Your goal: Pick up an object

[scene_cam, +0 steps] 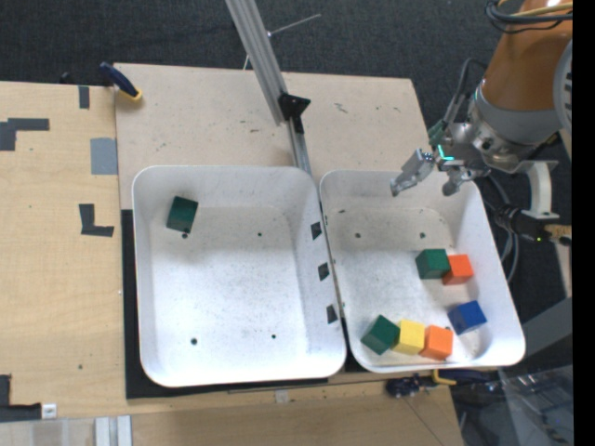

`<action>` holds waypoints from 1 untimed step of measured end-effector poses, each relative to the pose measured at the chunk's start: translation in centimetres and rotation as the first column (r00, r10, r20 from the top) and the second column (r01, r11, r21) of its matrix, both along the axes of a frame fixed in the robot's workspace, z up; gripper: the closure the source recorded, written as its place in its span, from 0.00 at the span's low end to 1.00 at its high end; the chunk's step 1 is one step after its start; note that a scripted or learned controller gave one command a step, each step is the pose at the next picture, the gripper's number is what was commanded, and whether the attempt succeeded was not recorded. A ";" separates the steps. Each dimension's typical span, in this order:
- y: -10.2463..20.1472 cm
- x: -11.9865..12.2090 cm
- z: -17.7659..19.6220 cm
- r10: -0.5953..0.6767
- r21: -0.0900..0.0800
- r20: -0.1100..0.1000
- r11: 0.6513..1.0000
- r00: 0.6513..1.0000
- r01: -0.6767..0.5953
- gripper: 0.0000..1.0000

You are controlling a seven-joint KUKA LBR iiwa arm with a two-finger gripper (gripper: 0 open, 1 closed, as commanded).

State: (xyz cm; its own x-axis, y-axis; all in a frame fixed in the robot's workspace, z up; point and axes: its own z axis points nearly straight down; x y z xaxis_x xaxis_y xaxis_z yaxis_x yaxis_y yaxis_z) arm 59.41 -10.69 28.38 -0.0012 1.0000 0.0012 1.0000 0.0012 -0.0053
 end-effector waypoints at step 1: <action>0.0 0.1 0.2 0.002 -0.001 0.004 1.000 1.000 -0.002 0.00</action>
State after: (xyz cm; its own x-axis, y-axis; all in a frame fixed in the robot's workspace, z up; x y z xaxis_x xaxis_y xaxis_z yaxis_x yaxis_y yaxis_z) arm 59.48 -10.69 28.63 -0.0029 1.0000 0.0000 1.0000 0.0029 -0.0009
